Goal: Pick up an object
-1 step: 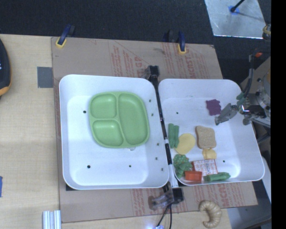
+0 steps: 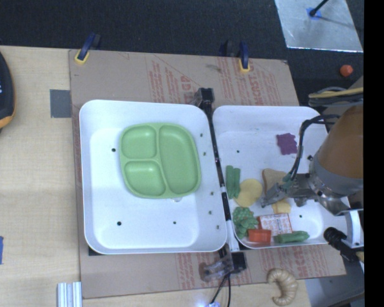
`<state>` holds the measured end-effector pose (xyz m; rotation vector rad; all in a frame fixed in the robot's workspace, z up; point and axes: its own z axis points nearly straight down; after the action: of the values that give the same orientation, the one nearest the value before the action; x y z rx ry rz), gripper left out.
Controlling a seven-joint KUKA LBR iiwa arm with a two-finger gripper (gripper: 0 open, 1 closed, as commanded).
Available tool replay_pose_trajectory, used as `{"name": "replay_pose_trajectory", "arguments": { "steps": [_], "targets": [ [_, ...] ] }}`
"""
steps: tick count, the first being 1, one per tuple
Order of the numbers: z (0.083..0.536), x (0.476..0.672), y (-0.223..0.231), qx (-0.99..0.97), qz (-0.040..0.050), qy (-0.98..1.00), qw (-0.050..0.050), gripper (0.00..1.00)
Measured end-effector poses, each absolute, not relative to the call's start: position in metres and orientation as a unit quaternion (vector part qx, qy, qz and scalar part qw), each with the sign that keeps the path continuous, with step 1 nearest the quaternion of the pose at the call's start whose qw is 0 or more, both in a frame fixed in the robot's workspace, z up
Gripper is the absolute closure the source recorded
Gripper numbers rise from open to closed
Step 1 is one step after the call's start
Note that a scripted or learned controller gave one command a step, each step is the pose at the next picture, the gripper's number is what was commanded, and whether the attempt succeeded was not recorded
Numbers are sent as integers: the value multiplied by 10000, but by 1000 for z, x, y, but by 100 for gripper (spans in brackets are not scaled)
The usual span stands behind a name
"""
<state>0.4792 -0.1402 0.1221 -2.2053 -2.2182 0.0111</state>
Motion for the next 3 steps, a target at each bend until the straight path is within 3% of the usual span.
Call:
{"name": "replay_pose_trajectory", "arguments": {
  "steps": [1,2,3],
  "targets": [
    [92,533,-187,-7062,-1,-7080,4,0],
    [106,533,-186,-7056,-9,-7086,-7,100],
    [182,474,-202,-7075,4,-7067,-1,100]
  ]
}}
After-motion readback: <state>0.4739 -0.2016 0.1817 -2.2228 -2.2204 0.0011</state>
